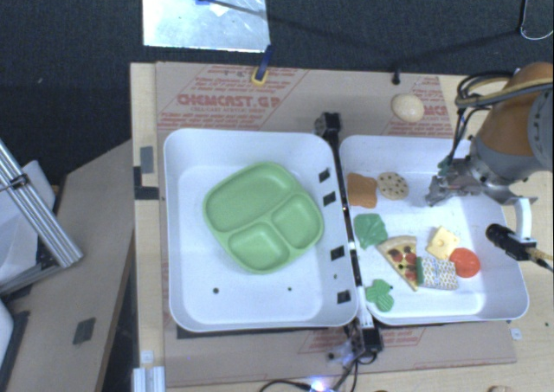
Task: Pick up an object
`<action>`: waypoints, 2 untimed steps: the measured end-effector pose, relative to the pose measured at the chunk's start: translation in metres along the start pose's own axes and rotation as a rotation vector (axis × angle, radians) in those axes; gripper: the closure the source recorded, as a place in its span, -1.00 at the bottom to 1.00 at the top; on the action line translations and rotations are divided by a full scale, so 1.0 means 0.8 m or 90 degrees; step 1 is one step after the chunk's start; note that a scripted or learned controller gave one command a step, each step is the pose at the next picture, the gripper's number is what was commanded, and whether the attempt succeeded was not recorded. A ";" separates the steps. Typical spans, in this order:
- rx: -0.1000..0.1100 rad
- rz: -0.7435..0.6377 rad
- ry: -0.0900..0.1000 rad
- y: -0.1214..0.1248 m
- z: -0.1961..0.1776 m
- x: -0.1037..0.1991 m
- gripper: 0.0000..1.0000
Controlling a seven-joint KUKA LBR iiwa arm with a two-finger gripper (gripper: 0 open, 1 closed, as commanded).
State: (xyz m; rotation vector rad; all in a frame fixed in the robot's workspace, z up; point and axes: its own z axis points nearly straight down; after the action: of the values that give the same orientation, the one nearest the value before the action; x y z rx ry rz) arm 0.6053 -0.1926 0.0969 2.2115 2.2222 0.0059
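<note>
Two white bins sit side by side. Over the right bin (pixel 498 299), the gripper (pixel 439 191) hovers, its grip state unclear. A cookie (pixel 392 184) lies just left of it, beside a toast slice (pixel 362 190).

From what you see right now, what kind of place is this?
Probably a robotics lab bench for grasping tests: two white bins side by side, toy food such as a pizza slice and a cookie, and the arm's pincer over the right bin.
</note>
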 end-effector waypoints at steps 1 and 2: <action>-0.001 0.000 0.000 0.004 -0.082 0.000 1.00; 0.000 -0.001 0.000 0.003 -0.137 -0.001 1.00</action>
State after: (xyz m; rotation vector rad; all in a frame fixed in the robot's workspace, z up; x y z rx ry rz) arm 0.6072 -0.1928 0.2069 2.2103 2.2237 0.0053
